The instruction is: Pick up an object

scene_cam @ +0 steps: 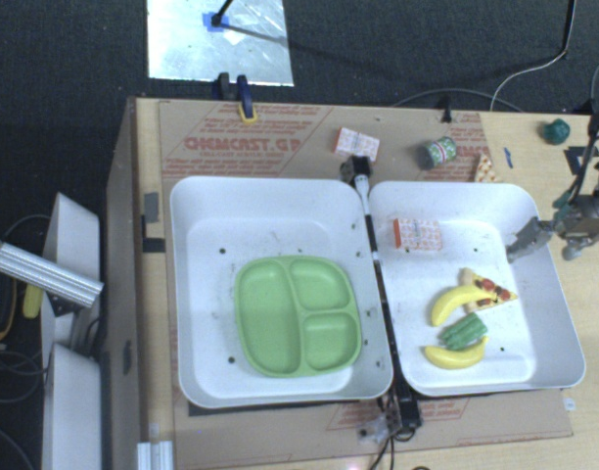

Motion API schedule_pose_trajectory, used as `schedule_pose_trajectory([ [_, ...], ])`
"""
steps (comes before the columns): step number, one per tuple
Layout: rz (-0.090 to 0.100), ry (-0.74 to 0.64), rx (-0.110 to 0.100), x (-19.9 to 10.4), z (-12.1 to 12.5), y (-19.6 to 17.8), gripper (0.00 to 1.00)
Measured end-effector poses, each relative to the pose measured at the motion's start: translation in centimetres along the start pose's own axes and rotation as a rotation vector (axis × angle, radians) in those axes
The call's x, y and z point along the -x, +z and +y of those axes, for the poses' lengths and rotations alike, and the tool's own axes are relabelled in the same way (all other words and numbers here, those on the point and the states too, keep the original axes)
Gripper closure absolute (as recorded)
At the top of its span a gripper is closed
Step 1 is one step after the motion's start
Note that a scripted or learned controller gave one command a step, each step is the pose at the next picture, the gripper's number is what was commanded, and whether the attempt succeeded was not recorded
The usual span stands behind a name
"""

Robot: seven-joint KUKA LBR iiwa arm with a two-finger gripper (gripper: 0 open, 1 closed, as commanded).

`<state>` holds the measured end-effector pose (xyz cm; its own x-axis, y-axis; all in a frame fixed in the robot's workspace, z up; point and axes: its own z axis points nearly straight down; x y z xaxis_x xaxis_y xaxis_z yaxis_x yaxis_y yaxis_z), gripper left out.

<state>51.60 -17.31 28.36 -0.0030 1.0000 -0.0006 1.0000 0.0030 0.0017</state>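
Metal parts of the hand point(530, 238) poke in from the right side, over the right edge of the right bin point(549, 292). One grey piece slants down toward the bin floor. I cannot tell if the hand is open or closed, and nothing can be seen held in it.

Down and to the left of the hand, well apart from it, lie the things to pick up. A slice of toy pizza point(489, 288) lies closest to the hand. It touches the top end of a yellow banana point(448, 305). Just below that is a green toy point(464, 332), and it lies on top of a 2nd banana point(452, 357). Up near the back of this bin sits a small white and red packet point(418, 233), apart from the others.

The left bin point(197, 292) sits right beside the right one. It holds a green tray point(298, 315) with 3 parts.

On the tabletop point(280, 140) behind the bins there is a small white card point(356, 143), a little green can point(439, 152) on its side, and a round teal thing point(557, 130) far to the right.
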Motion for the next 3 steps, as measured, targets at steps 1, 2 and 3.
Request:
schedule_pose_trajectory([
  [1,0.001,0.001,-0.002,-1.0,2.4,12.3,0.0],
  [2,0.001,0.0,-0.001,-6.9,0.6,19.9,0.0],
  [3,0.001,0.002,-0.001,-6.2,-3.0,19.9,0.0],
])
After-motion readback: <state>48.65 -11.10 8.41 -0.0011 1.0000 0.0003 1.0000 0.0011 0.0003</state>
